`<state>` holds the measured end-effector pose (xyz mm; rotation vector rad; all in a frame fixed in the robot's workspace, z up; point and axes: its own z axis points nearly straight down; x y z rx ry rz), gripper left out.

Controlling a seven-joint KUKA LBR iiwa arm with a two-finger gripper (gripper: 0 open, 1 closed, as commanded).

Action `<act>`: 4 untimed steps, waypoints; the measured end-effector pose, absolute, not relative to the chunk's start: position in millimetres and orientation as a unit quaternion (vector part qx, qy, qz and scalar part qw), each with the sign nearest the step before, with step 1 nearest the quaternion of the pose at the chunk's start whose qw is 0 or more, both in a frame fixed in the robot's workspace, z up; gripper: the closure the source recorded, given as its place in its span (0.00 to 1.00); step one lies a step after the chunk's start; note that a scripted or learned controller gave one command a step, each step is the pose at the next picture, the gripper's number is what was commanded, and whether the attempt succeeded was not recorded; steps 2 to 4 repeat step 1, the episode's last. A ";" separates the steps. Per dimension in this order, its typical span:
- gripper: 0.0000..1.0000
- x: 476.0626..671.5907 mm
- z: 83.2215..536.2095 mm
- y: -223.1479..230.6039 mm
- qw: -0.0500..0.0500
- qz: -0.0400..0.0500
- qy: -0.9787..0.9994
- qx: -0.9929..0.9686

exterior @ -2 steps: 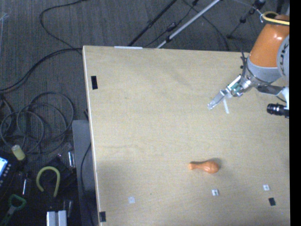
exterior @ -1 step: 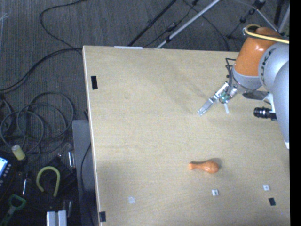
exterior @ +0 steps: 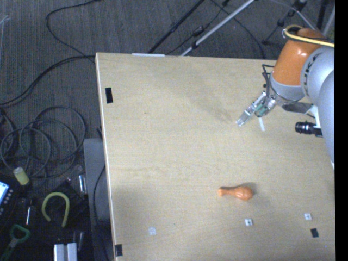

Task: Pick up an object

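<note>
Claw [exterior: 251, 116]: spread open, holding nothing, far right.
Orange pear-shaped toy [exterior: 237, 192]: lies near, well apart.
Risk: rounded toy rolls away.

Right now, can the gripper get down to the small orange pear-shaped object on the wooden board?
Probably yes. The small orange pear-shaped object lies alone on the bare wooden board, and the gripper hangs above and behind it, with nothing between them.
</note>
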<state>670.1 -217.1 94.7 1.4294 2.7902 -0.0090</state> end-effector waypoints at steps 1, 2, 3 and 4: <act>1.00 669.3 186.0 -147.5 0.001 0.001 0.878 0.478; 1.00 669.3 186.0 -147.5 0.001 0.001 0.878 0.478; 1.00 669.3 186.0 -147.5 0.001 0.001 0.878 0.478; 1.00 669.3 186.0 -147.5 0.001 0.001 0.878 0.478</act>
